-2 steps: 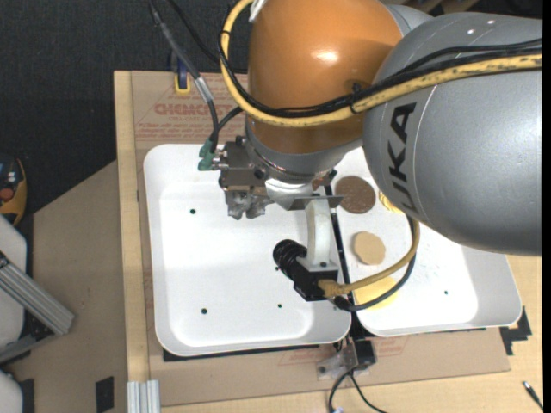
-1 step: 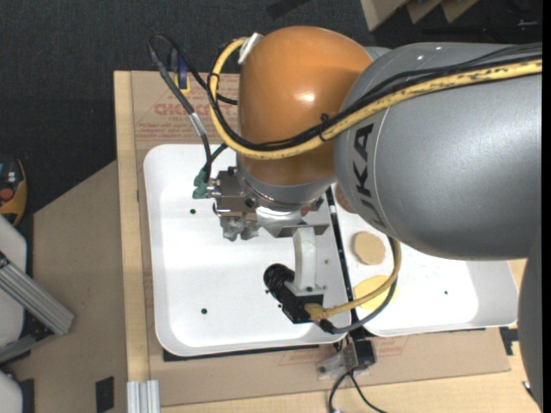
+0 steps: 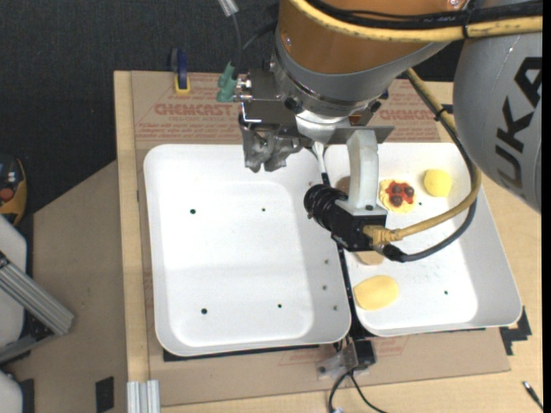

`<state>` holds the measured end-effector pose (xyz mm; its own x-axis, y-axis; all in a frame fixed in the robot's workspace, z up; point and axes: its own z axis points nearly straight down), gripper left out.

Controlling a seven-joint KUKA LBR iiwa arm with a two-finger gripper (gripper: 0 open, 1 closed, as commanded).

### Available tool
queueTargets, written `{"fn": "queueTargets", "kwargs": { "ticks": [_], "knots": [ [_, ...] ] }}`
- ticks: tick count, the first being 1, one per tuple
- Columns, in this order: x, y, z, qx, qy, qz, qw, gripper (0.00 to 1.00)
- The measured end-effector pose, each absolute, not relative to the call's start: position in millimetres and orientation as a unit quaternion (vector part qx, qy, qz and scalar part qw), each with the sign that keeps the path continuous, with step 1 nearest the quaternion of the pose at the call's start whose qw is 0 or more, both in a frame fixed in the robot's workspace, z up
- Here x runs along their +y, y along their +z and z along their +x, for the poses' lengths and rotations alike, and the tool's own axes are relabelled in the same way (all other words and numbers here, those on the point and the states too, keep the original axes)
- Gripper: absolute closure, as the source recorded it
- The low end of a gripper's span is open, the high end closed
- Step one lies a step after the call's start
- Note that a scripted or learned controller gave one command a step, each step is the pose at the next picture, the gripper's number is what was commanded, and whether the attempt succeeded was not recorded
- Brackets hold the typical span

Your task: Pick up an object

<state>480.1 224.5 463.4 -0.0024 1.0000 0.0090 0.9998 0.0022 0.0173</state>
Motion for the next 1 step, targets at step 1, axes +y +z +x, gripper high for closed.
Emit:
{"fn": "queueTargets", "kwargs": {
  "ticks": [1],
  "knots": [
    [224.3,340.6,478.0,0.707,-0.0052,0.708,-0.002,1.00]
  ]
}}
